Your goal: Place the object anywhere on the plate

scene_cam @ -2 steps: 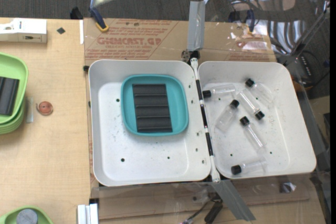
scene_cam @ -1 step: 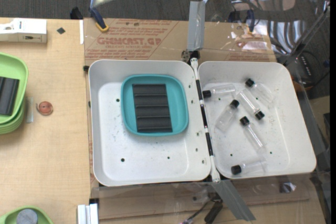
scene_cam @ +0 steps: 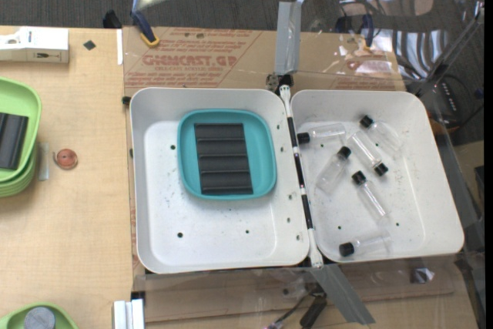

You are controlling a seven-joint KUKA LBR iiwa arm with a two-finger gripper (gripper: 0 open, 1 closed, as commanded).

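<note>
Grey KUKA arm with orange band and its two-finger tool: pose, reach and wrist angle cannot be told from this overhead view at this moment.

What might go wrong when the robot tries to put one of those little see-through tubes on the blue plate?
The clear tubes lie close together in the right bin, some nearly touching, so a grab may catch two or miss. They are round and might roll off the ridged dark insert on the teal plate. Their see-through bodies are also hard to spot against the white bin.
</note>
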